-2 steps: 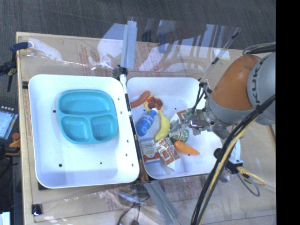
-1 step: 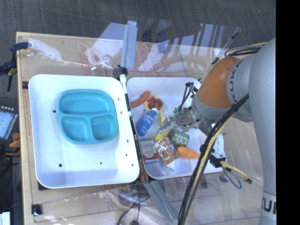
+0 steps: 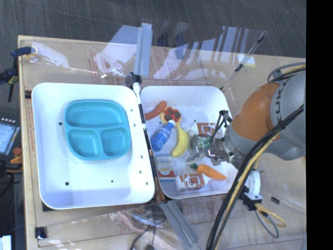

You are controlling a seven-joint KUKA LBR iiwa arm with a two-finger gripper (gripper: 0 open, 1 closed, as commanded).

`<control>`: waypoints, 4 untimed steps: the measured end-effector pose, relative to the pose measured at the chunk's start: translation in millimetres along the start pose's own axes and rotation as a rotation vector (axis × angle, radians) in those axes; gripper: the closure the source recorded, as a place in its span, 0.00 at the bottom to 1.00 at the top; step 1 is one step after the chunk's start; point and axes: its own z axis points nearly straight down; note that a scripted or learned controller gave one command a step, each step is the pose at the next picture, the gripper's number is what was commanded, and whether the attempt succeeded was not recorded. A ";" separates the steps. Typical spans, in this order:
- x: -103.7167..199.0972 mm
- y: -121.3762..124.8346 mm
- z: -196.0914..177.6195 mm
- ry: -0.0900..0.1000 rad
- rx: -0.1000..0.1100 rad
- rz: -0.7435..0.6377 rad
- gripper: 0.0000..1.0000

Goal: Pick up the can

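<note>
Silvery can (image 3: 199,142) half-hidden, blurred under the gripper (image 3: 210,149).

The tray (image 3: 99,128) lies in the left bin (image 3: 47,181); bottle (image 3: 161,135), banana (image 3: 180,142) and carrot (image 3: 212,172) (nearest the arm) lie in the right bin (image 3: 203,95).

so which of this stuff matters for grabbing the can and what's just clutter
For the job:
can
claw
right bin

Just lying about:
blue bottle
banana
carrot
sausage
blue tray
left bin
</note>
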 end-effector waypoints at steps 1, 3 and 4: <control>-0.1 -0.8 -8.3 0.000 0.005 -0.005 1.00; 51.3 18.2 40.4 -0.009 -0.011 -0.679 0.00; 54.0 17.6 31.5 -0.001 -0.007 -0.684 1.00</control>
